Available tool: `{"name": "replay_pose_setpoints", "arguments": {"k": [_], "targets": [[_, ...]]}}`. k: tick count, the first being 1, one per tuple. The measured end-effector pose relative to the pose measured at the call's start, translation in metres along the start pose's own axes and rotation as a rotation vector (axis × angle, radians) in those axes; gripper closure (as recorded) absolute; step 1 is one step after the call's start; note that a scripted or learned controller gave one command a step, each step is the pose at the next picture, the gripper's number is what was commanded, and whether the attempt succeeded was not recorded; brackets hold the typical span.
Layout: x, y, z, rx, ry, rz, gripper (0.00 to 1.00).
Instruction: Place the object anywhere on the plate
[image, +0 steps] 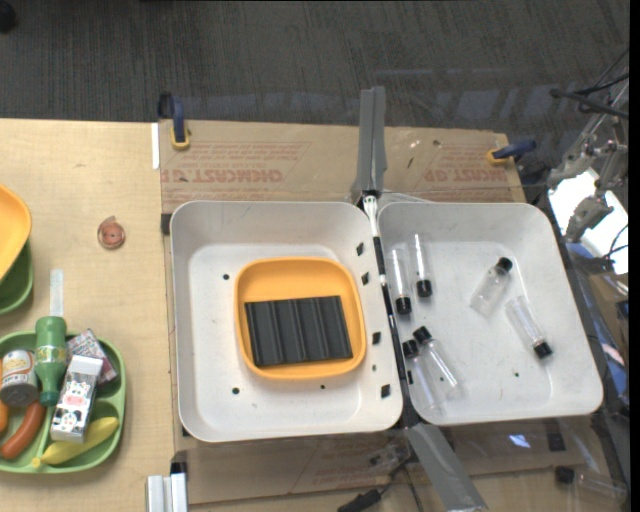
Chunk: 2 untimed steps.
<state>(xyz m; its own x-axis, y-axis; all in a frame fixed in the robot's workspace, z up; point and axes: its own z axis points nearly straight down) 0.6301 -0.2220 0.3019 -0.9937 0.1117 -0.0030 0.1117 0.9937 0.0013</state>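
What seems to be the gripper (590, 208) hangs blurred off the right bin (565, 300); I cannot tell whether it is released or clenched. Nearest it lies a clear vial (493, 287), which is likely light, rigid, slick and breakable. It is best pinched across mid-barrel, with the plate (300, 272) well beyond.

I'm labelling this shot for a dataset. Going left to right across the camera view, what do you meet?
Green tray of toy food → orange plate with its dark grooved block → clear black-capped vials in the right bin.
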Motion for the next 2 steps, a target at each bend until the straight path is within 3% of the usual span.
{"name": "replay_pose_setpoints", "arguments": {"k": [1, 2], "targets": [[0.010, -0.001, -0.024, 0.001, -0.003, -0.329, 0.00], [-0.008, 0.001, 0.021, -0.002, 0.000, -0.619, 0.00]]}}
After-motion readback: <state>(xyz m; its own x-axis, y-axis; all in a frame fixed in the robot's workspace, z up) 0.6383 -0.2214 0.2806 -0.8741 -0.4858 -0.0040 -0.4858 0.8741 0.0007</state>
